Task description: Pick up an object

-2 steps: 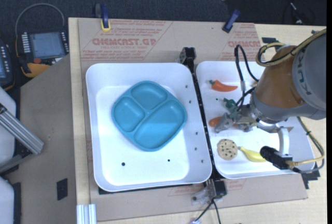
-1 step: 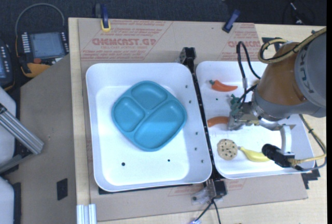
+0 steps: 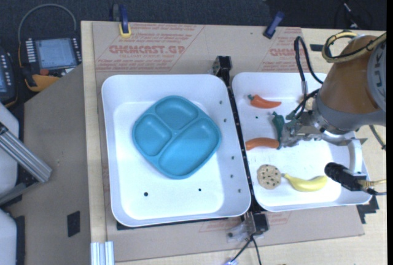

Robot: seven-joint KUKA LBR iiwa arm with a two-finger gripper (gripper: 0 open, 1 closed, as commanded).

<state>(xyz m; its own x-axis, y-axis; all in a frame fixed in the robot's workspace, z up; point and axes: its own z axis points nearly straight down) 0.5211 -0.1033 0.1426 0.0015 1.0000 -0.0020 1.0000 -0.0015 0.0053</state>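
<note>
Gripper hung low in the right bin, seemingly just above the orange sausage; whether its fingers were spread I could not tell; banana and cookie lay nearby.

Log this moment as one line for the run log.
gripper low in right bin | beside hot dog | nothing seen held | blue plate in left bin

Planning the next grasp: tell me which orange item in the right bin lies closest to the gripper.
The lower orange piece, near the bin's left wall, just below-left of the gripper. The upper one, with a green tip, lies farther away.
</note>
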